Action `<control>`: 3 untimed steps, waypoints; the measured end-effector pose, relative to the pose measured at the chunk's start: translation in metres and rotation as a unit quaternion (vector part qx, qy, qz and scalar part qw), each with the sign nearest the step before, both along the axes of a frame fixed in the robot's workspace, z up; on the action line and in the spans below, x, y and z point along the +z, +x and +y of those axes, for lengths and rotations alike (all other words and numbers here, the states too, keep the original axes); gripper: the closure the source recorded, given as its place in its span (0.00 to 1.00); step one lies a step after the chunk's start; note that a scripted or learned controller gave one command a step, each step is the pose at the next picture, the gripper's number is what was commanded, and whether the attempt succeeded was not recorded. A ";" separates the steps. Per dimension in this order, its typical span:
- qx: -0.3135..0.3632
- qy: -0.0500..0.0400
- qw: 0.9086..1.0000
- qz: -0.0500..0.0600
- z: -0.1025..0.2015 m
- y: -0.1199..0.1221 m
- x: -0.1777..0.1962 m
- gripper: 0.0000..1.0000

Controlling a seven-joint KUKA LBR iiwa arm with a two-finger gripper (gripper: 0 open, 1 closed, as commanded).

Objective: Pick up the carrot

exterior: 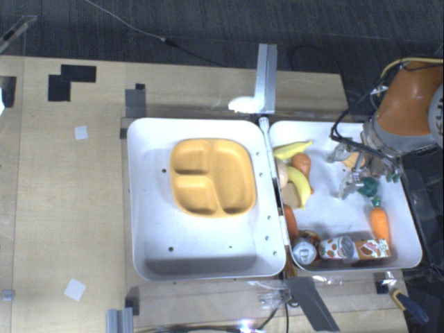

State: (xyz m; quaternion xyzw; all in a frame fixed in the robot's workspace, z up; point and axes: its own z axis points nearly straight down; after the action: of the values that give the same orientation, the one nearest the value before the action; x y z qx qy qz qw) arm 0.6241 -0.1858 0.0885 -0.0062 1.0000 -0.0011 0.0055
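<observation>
The carrot (379, 223) lies in the right bin (409, 252) near its right wall, orange body pointing toward the front. Its green top (370, 188) points toward the back. My gripper (352, 183) hangs low over the bin's back right part, just left of the green top and a little behind the orange body. Nothing shows held in it. The arm's orange band (409, 103) rises behind it at the right edge.
Two bananas (298, 182), a brownish round fruit (301, 163) and a red item (290, 220) crowd the right bin's left side. A can (304, 253) and small cartons (357, 248) line its front wall. A yellow divided plate (211, 176) sits in the left bin (149, 207).
</observation>
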 end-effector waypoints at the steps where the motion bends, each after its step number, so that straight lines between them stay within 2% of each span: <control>1: -0.040 0.001 0.999 0.000 -0.006 -0.062 0.001 0.00; 2: -0.036 -0.001 0.999 -0.006 -0.005 -0.058 0.015 1.00; 3: 0.253 -0.005 0.968 -0.004 -0.018 -0.110 0.002 1.00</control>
State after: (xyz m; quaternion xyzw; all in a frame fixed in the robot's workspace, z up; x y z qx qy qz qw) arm 0.5140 -0.2033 0.0909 -0.2587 0.9659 -0.0047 0.0091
